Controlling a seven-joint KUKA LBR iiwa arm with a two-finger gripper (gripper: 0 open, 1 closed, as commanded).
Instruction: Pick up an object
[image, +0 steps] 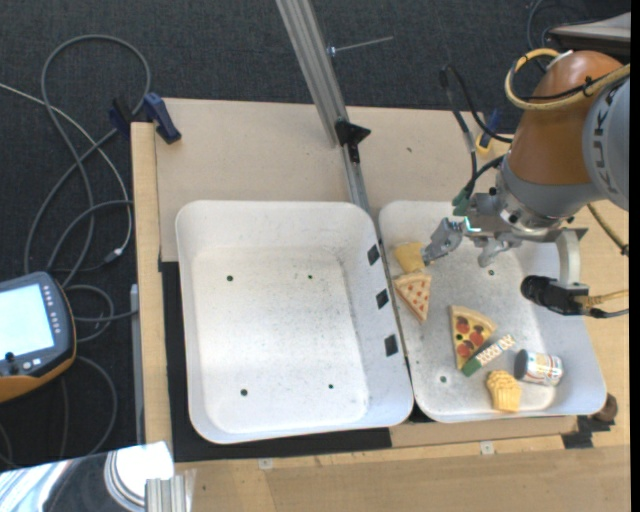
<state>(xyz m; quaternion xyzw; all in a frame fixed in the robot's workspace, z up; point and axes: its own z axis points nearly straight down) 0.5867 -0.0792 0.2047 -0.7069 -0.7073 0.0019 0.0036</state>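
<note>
My gripper (466, 246) hangs over the back of the right bin (575, 345), its two grey fingers (440, 243) spread apart with nothing between them. Just left of the left finger lies a yellow cheese wedge (407, 257). A small pizza slice (414, 296) sits below the wedge, near the bin's left wall. Further forward lie a larger pizza slice (467, 335) with a red-and-white striped piece (496, 352) at its edge, a yellow fries toy (504, 391) and a small can (540, 369) on its side.
The left bin (275, 335) stands beside the right one, with black clips (382, 298) along the shared wall. A slanted metal pole (325, 85) rises behind the bins. A black cable end (548, 293) hangs right of the gripper.
</note>
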